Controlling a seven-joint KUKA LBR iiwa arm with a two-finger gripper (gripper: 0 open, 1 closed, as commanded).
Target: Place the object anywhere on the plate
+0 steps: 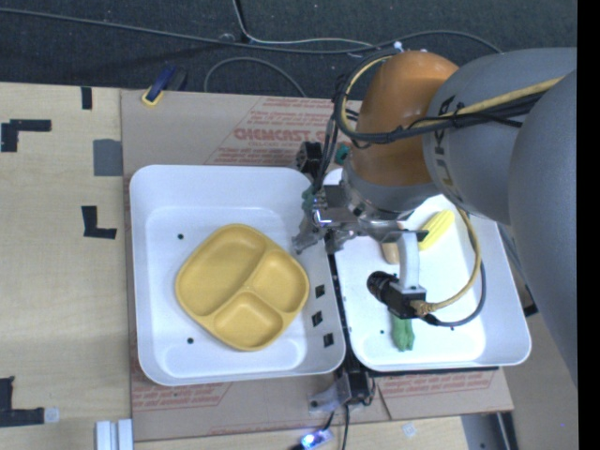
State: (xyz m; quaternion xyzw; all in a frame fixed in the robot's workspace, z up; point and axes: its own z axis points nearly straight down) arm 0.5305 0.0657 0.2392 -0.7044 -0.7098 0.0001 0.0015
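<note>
**Where two white bins meet, the gripper (314, 225) hangs**

Although the big grey arm (525, 139) with its orange band (403, 111) covers much of the right-hand shallow white bin (502, 345), I can see the gripper low over the rims where that bin touches the left-hand shallow white bin (150, 204). Whether it is clenched or released, I cannot tell from here. A yellow plastic plate with three compartments (242, 287) lies flat in the middle of the left-hand bin. A ridged yellow piece (436, 225) lies in the right-hand bin, partly under the arm, and a small green piece (403, 334) lies nearer that bin's front wall. Both are well apart from the plate, across the shared rims. The bins rest on a brown cardboard sheet (234, 129) spread over the pale table (47, 251).
</note>
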